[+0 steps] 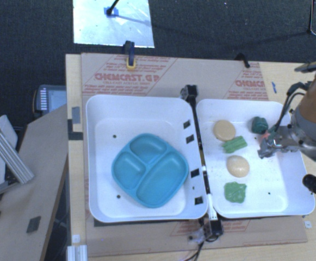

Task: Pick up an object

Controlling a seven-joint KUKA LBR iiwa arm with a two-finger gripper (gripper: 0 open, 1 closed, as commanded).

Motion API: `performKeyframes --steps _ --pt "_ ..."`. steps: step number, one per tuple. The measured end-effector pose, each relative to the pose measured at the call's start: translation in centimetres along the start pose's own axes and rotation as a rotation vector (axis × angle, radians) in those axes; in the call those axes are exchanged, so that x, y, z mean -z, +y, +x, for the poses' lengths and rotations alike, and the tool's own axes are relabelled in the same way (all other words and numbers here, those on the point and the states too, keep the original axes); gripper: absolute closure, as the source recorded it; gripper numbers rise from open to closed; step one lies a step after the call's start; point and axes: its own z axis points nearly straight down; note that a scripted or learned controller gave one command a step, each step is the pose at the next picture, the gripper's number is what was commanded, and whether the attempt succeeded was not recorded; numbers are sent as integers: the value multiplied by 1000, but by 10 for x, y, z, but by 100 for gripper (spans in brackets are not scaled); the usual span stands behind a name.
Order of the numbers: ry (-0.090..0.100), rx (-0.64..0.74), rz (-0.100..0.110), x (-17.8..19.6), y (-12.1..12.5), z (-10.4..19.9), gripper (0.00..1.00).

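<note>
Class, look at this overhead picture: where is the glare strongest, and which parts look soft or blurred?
Camera view: strongest glare on the shiny metal sheet at top; the white bins are bright but evenly lit, shadows faint; the gripper and small items in the right bin look soft.

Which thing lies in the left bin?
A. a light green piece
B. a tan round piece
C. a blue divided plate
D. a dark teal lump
C: the blue divided plate lies in the left bin, while the tan round piece, the dark teal lump and the light green piece all lie in the right bin.
</note>
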Motion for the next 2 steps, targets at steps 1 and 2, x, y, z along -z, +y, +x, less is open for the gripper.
performKeyframes --steps 1,2 --pt "0 1 2 52 2 0 100" --pt "3 5 4 36 6 55 100"
